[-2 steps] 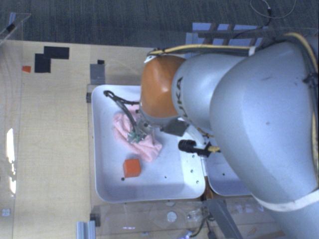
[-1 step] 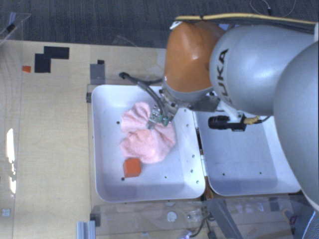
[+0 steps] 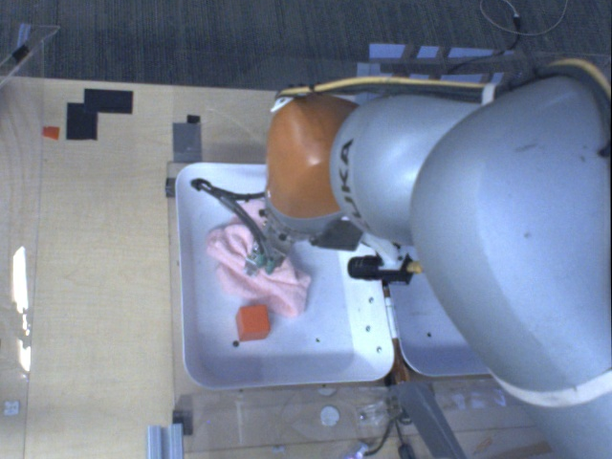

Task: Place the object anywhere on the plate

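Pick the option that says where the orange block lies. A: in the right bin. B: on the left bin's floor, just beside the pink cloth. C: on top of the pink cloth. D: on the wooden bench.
B: the orange block sits on the left bin floor beside the pink cloth.

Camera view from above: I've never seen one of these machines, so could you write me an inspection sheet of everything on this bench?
Surface: pale wooden bench bearing two shallow white bins; left bin, right bin largely hidden by the arm.
Job's things: orange block lying in the left bin; plate: nothing seen.
Clutter: crumpled pink cloth in the left bin, beside the block.
Grippers: gripper low over the pink cloth; finger state unclear.
Cables: yellow cable along the arm; thin wire loop on the floor.
Surroundings: dark carpet; black markers on the bench.
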Tool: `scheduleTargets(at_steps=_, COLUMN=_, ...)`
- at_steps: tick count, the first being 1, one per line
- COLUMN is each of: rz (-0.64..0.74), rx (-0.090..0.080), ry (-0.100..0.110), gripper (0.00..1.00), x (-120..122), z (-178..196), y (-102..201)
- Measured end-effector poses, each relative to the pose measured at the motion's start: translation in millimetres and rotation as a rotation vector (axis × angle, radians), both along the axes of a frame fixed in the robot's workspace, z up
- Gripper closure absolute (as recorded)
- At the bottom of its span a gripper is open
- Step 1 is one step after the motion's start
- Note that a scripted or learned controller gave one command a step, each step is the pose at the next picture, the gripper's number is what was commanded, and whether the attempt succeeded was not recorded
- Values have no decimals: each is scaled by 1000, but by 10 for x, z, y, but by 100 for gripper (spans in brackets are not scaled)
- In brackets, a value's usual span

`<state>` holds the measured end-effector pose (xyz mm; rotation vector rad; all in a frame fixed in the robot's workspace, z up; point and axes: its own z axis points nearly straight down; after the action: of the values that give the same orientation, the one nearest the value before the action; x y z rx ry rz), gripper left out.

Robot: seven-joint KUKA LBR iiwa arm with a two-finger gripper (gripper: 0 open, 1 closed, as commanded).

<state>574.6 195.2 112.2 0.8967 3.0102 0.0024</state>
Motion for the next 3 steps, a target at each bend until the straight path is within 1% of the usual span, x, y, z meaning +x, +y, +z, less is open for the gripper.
scheduleTargets(at_steps=1, rz=-203, rx=17, ry=-39, gripper=100, x=-598, z=-134, y=407)
scheduleTargets(at_steps=2, rz=-425, rx=11, ry=-34, gripper=100, x=220, z=-145, y=-522)
scheduleTargets(at_steps=3, rz=-269, rx=11, ry=-34, gripper=100, x=62, z=-143, y=-322)
